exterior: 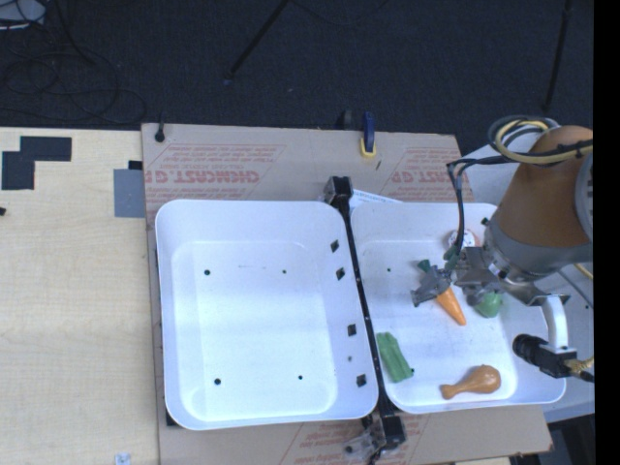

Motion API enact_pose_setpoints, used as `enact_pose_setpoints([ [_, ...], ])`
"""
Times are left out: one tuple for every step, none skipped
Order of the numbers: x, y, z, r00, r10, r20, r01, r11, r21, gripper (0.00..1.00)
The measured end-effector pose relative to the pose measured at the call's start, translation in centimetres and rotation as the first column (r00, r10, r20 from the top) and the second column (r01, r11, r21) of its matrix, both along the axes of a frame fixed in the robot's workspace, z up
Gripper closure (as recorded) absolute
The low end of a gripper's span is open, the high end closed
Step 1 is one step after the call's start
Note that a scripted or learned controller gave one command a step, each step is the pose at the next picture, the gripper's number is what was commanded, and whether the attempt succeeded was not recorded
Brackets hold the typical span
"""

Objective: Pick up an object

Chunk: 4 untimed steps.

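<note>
over right bin (407,395): gripper (433,287) low beside orange carrot (450,306), at bin's 2 o'clock. grip width unreadable. judgement: centre on carrot, descend straight, avoid green piece (487,304) alongside.

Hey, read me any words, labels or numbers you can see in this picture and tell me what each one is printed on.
Red print on the cardboard sheet under the white bins: it appears upside down or mirrored and too blurred to read reliably.
Red print on the cardboard's front edge: too small to read.
The objects in the bins carry no text I can see.
</note>
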State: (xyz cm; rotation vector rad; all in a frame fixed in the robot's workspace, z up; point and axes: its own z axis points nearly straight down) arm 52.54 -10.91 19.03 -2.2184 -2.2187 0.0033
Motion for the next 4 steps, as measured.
enact_pose_setpoints([
  [2.9, -0.5, -10.0, 1.0, 0.001, -0.007, -0.001, 1.0, 0.001, 0.0],
  [3.0, -0.7, -8.5, 1.0, -0.007, -0.001, 0.007, 1.0, 0.0, 1.0],
  [8.3, 6.2, 4.2, 1.0, 0.009, 0.019, -0.009, 1.0, 0.0, 1.0],
  [5.8, 9.7, 12.5, 1.0, 0.005, 0.01, -0.005, 1.0, 0.0, 1.0],
])
